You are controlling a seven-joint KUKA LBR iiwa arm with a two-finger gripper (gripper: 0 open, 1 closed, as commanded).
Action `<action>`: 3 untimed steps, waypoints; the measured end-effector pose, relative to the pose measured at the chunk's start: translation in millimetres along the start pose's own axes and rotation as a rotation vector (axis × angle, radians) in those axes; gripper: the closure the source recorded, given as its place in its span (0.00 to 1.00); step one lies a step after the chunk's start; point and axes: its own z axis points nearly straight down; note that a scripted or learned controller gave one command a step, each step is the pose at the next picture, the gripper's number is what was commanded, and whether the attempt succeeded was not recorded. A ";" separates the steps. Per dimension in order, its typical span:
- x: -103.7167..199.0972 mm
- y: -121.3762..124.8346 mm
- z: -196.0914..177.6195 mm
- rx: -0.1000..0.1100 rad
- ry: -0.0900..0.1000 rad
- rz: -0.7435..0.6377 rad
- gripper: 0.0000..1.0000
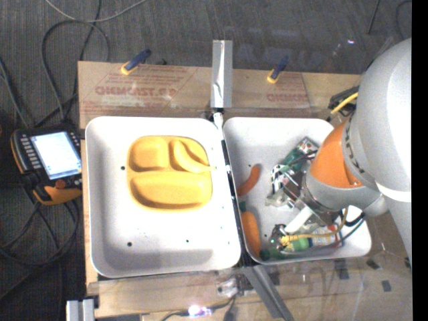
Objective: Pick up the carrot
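Observation:
The carrot [251, 230] is an orange tapered piece lying along the left wall of the right bin [267, 134], near its front corner. A small green bit [266, 253] sits at its near end. My gripper [286, 179] hangs over the middle of the right bin, right of and slightly behind the carrot and apart from it. The grey arm with its orange band [331, 166] covers the bin's right side. I see nothing held in the gripper.
An orange-red curved piece [249, 179] lies by the right bin's left wall, behind the carrot. A yellow divided tray [170, 172] sits in the left bin [107, 233]. A handheld screen [50, 154] lies left of the bench.

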 end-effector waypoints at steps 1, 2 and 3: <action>48.5 35.0 2.2 0.003 -0.014 0.486 0.00; 48.7 35.7 -5.8 0.000 -0.018 0.482 1.00; -14.6 87.4 -1.8 0.006 -0.002 0.404 1.00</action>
